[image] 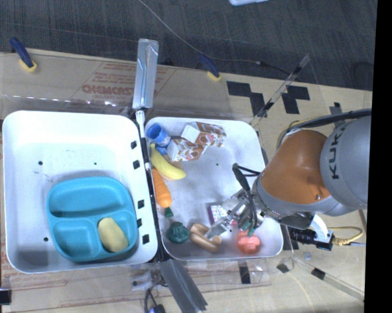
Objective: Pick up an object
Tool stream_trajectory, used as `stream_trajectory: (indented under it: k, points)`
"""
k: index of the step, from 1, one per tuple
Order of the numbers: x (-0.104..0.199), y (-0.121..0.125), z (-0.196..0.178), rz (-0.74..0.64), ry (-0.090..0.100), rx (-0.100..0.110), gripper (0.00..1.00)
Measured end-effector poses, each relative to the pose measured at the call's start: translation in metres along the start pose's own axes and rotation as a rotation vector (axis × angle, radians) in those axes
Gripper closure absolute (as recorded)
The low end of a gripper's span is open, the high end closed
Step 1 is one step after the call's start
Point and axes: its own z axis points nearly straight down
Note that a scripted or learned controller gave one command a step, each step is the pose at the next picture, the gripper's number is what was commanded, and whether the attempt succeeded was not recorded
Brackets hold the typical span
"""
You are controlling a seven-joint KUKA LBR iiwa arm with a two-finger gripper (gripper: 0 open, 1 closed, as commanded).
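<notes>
My gripper [224,226] hangs low over the front of the right bin [211,179], reaching in from the right under the orange wrist band [292,173]. It sits between a purple packet [216,212], a tan hot dog bun [202,236] and a red fruit [248,242], close above or touching the bun's right end. Nothing is visibly lifted. Also in this bin are a banana [167,165], a carrot [162,191], a dark green vegetable [177,233], a blue cup [157,135] and two small cartons [183,149] [208,134].
The left bin [67,144] holds a blue divided tray [84,203] with a yellow potato-like piece [113,234] in its front right compartment. A metal divider [145,72] stands at the back between the bins. The arm's bulk overhangs the right bin's right wall.
</notes>
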Motion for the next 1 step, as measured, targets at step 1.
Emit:
stream_trajectory:
  k: [1]
  points:
    - [-0.0808, 0.0406, 0.0058, 0.177, 0.0, 0.001, 0.0]
